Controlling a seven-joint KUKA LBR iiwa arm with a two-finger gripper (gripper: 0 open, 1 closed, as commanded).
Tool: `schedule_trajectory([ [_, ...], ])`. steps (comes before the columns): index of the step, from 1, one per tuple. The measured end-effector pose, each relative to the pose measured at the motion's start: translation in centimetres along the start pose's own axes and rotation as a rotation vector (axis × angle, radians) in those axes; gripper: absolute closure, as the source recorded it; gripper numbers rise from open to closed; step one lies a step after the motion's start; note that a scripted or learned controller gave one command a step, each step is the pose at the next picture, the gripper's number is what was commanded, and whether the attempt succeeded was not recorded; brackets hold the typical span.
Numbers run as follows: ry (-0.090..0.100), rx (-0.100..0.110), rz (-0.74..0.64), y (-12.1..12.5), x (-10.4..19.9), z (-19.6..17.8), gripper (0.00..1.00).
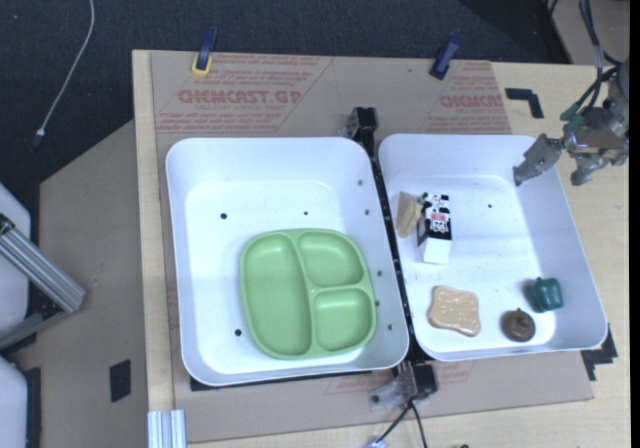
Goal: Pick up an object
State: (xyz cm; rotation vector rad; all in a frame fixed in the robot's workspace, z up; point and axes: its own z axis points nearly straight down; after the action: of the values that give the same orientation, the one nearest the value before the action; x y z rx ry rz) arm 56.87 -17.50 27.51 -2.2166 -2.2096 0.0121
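Green divided plate [305, 292] fills the left bin [190, 186]; end effector [556, 161], fingers spread and holding nothing, hovers over the right bin's [570, 236] edge.

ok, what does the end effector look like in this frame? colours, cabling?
The gripper is grey metal at the right bin's far right corner: two slim grey fingers below a boxy, blurred head. Teal-green parts sit around the head, and thin dark cables loop up from it toward the top right. No markings are legible.
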Motion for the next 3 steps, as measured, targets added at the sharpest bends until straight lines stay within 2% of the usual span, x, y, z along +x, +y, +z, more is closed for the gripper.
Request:
schedule_trajectory([
  [1, -0.003, -0.013, -0.003, 0.2, 0.1, -0.7, 0.00],
  [3, -0.002, -0.011, -0.003, 0.9, -0.4, 7.8, 0.00],
])
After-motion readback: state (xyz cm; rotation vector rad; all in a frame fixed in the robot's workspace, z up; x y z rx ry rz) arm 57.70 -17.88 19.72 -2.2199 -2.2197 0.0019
